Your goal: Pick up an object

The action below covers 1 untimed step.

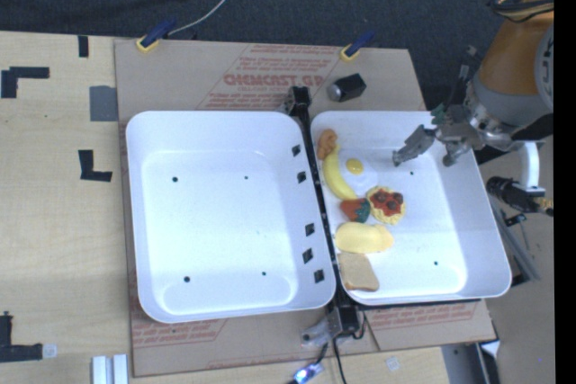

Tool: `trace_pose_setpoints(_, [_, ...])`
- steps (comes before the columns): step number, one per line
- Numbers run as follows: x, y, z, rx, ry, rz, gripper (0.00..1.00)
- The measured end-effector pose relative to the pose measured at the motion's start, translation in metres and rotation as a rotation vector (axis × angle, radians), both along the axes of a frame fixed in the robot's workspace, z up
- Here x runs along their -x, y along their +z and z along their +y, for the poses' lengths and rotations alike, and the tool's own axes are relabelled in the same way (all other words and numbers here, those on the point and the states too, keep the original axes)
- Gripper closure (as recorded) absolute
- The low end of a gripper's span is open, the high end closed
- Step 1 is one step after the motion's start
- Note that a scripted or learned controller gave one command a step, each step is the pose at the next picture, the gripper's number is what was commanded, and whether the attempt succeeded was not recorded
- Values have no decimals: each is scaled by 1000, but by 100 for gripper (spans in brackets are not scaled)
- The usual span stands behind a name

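banana (pixel 337 178) lengthwise along right bin's left wall; jaws (pixel 427 149) apart, nothing between

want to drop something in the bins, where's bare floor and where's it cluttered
Bare: the floor of the left bin, and the right side of the right bin, below the pincer. Crowded: the right bin's left edge, where the banana, pizza, a yellow lump and bread cluster.
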State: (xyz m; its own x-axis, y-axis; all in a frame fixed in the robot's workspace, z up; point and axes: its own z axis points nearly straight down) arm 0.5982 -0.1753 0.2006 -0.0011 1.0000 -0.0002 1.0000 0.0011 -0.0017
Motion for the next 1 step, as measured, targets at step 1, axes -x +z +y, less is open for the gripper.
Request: trace_pose_setpoints(1, [0,10,1,0,1,0,100])
